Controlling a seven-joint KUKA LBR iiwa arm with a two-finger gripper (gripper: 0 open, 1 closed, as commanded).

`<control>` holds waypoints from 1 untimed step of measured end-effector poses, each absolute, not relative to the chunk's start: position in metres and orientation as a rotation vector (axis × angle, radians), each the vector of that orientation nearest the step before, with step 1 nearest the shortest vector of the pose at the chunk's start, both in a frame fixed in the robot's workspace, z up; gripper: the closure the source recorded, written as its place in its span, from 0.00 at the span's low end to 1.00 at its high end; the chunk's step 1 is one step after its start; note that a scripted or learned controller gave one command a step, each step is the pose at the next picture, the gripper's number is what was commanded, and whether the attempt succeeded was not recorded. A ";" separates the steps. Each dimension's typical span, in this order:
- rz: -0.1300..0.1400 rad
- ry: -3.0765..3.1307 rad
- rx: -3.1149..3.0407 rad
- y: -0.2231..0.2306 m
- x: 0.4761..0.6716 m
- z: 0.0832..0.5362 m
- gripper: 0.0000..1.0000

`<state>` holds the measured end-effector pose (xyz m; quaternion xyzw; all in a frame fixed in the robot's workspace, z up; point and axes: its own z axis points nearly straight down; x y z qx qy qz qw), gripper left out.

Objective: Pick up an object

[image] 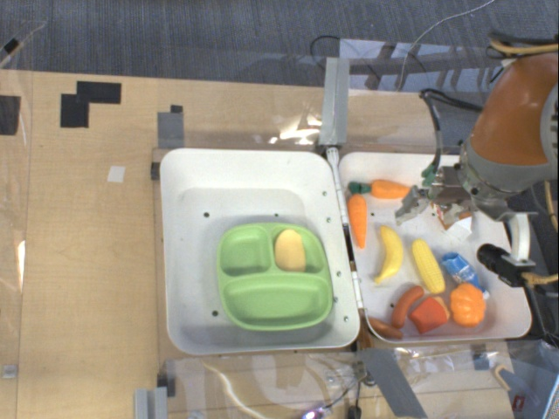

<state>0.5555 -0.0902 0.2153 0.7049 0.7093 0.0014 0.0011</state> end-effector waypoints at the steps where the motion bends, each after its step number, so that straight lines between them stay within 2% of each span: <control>1: 0.004 1.925 2.484 -0.092 0.558 0.135 0.00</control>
